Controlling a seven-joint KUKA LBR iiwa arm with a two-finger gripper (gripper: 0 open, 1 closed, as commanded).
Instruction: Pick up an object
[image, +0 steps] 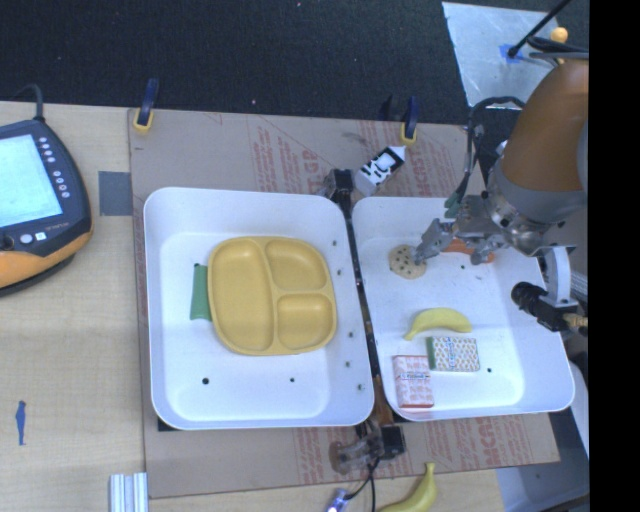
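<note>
The right bin (530, 390) holds a round tan cookie (404, 262), a yellow banana (438, 321), a red and white carton (413, 381) and a green and white packet (453, 354). My gripper (455, 245) hangs low over the far part of this bin, just right of the cookie. A small orange piece (459, 244) shows right at the gripper; whether it is held is unclear. The left bin (180, 390) carries a yellow divided plate (271, 295) with a green strip (200, 292) poking out from under its left edge.
A teach pendant (35, 205) lies at the left on the bench. A second banana (420, 492) rests outside the bins at the bottom. A black and white item (381, 167) sits behind the bins, and clamps (146, 105) pin the cardboard.
</note>
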